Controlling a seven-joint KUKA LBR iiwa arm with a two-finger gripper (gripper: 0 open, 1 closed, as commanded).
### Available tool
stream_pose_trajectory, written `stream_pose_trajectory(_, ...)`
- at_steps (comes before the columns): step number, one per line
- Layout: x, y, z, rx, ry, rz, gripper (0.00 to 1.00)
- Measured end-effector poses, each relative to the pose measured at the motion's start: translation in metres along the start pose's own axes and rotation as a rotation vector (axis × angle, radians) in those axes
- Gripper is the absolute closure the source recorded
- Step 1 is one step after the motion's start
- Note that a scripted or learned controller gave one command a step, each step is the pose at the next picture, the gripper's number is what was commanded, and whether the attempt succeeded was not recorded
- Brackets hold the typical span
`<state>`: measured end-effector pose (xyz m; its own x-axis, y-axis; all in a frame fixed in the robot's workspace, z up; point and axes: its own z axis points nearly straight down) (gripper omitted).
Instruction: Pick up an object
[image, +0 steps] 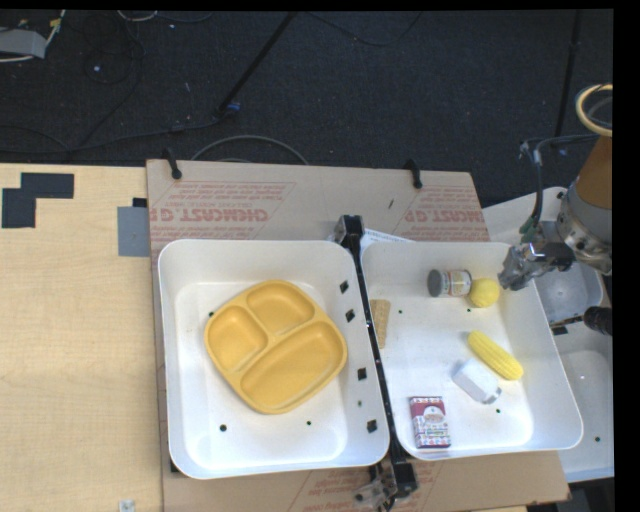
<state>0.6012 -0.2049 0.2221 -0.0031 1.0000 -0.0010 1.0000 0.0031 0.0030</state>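
We log two white bins side by side: the left bin (180, 300) carries a yellow divided tray (276, 345), the right bin (545, 390) carries the loose objects.

Candidate objects, all in the right bin:
- Corn cob (495, 356), yellow, lying flat right of centre. Its long axis runs on a diagonal, from upper left to lower right in the view, the lower right end pointing toward the bin's right wall.
- White block (474, 382), just beside the cob on its lower left and apparently touching it; its axis roughly parallels the cob.
- Small jar (449, 283) on its side near the far wall, long axis left to right, dark lid toward the left.
- Yellow ball (484, 293), just right of the jar; we cannot tell whether they touch.
- Red and white card box (430, 421), lying flat near the front wall, long axis running front to back.

The gripper (522, 262) sits at the right bin's upper right corner, above the rim, near the yellow ball but apart from it. We see nothing between its fingers. We cannot tell how far they are spread; the metal parts blur together at this angle. The orange band (598, 180) shows above the wrist at the right edge.
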Motion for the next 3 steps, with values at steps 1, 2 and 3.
stream_pose_trajectory(1, -0.001, 0.001, -0.039, 0.001, 0.0, 0.0, 1.0)
stream_pose_trajectory(2, 0.06, -0.006, -0.035, 0.007, 0.004, -0.002, 1.0)
stream_pose_trajectory(3, 0.112, -0.008, -0.018, 0.008, 0.003, -0.001, 1.0)
